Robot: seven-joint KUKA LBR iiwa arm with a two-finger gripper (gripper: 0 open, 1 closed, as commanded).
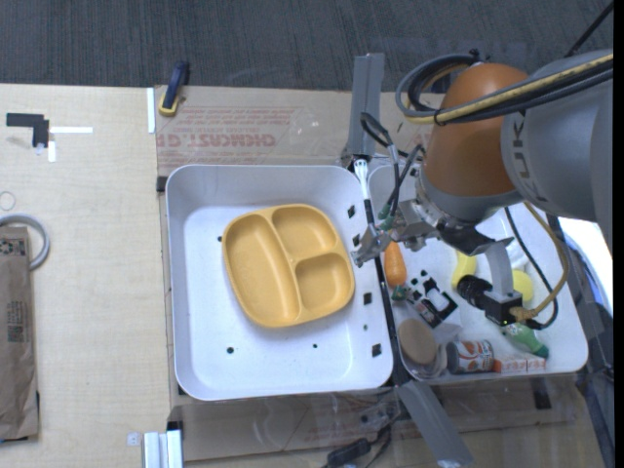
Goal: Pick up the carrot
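The carrot (pixel 394 264) lay in the right bin (pixel 575 344), hard against its left wall, beside the divide between the two bins. Its long axis ran roughly up and down the view, tilted slightly; which end was the tip could not be made out, since the upper end was covered by the arm's hardware. Only a short orange length of it showed.

The gripper (pixel 390 234) hung right above the carrot's upper end, amid cables and brackets. Whether the fingers stood wide or narrow, or were touching the carrot, could not be told from this angle.

The arm's orange band (pixel 468 154) and grey body hid much of the right bin's upper part. Below and right of the carrot sat a black-and-white block (pixel 429 298), a yellow object (pixel 522 286) partly hidden behind a black fitting, a green item (pixel 526 339), a red-and-white can (pixel 473 357) on its side and a brown round thing (pixel 419 344).

The left bin (pixel 195 359) held a yellow divided plate (pixel 288 264), well apart from the carrot. Both bins rested on the table (pixel 78 261).
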